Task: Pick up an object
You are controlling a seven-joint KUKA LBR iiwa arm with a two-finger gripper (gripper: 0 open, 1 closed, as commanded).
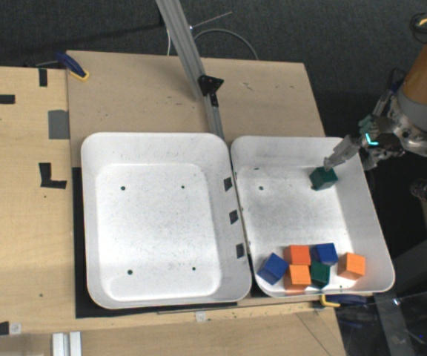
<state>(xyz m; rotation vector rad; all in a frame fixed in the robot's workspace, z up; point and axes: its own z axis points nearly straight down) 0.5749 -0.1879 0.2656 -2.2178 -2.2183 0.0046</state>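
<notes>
A dark green block [322, 177] hangs tilted in the upper right part of the right bin [288, 213], right at the tips of my gripper [330, 167]. The gripper reaches in from the right edge, and its thin grey fingers [345, 153] slant down-left and are shut on the block's top. Along the bin's front edge lies a cluster of blocks: a blue one [273, 267], an orange one [299, 254], another blue [324, 253], a second orange [298, 275], a green one [319, 274] and a third orange [353, 265].
The left bin [154, 221] stands beside the right one. A slanted metal post [187, 43] rises behind the bins where they meet. Wooden bench surface [265, 95] lies behind both bins.
</notes>
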